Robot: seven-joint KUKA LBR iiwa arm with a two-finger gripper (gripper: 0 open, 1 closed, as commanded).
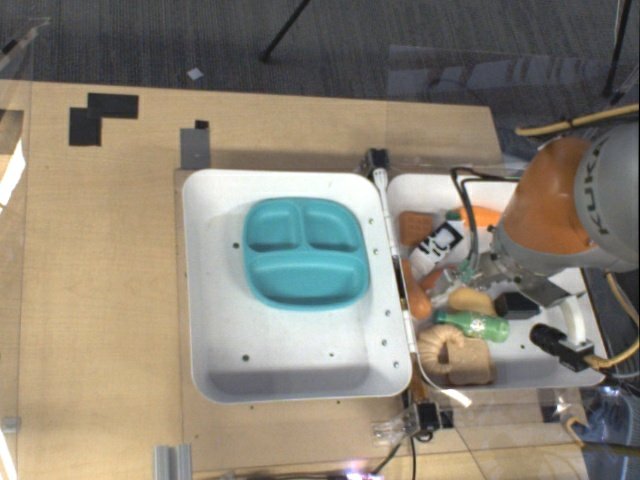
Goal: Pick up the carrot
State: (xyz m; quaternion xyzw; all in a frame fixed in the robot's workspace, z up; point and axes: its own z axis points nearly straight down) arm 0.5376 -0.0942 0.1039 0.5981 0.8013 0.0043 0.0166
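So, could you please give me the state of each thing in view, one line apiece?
Teal divided plate: flat in the left bin, compartments bare.
Carrot: lying in the right bin, not lifted.
Green bottle: on its side.
Arm: low over the right bin.

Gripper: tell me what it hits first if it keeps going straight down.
Likely the clutter in the right bin beneath it, probably the yellowish item beside the carrot. The arm hides the gripper tip, so depth is uncertain.
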